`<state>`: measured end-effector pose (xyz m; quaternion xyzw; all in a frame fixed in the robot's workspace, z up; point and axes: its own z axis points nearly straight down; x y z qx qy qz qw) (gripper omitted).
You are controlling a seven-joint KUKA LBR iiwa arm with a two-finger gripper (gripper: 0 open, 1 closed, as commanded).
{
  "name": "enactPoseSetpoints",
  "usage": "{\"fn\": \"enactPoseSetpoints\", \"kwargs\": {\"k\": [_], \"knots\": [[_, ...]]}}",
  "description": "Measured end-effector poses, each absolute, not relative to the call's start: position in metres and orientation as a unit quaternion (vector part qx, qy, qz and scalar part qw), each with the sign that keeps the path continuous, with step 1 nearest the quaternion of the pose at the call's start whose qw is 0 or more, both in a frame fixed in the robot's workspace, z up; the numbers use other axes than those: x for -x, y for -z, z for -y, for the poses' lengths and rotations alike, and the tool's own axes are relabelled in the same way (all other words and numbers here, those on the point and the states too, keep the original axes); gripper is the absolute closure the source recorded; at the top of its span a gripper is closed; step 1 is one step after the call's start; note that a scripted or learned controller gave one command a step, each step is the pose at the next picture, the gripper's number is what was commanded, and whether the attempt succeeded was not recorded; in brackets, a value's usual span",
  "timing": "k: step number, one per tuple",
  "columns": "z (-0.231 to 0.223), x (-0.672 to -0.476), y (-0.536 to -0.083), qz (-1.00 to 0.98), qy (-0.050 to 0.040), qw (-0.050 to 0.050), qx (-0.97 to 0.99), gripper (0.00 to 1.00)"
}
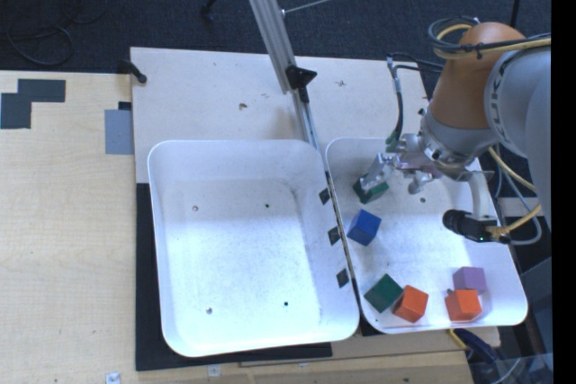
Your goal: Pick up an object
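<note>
Camera view: two shallow white bins sit side by side on the bench (63, 220), their inner rims touching along a slanted line. The left bin (166, 193) has a bare floor with a few dark specks, so it offers wide open room. The right bin (513, 301) holds all the loose things. The arm (504, 94) reaches over the right bin's far rim, and its gripper (382, 180) hangs low near that bin's far-left corner, close to the shared rim, with little side room there. Its jaws are clamped on a small dark green block (370, 188), which sits tilted between them. Just nearer the camera than that block lies a blue cube (364, 227), close beside the shared rim but apart from the gripper. Along the right bin's near rim stand a dark green cube (384, 292) and an orange cube (411, 303), touching each other, then another orange cube (463, 305) with a purple cube (469, 280) touching it on its far side. The middle of the right bin's floor is open. A grey metal rail (268, 22) slants up from the bins' far junction. No writing or labels can be read.
</note>
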<state>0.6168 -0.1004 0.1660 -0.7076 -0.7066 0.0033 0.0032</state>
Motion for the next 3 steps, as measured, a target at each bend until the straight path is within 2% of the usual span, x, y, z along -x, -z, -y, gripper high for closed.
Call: {"fn": "enactPoseSetpoints", "kwargs": {"k": [1,2,3], "knots": [[0.125,-0.662,-0.091,0.707,0.0017,0.0,0.707,0.0],[0.123,-0.558,-0.158,0.706,-0.0009,0.001,0.708,0.0],[0.1,-0.612,-0.089,0.708,0.0011,-0.002,0.706,0.0]]}}
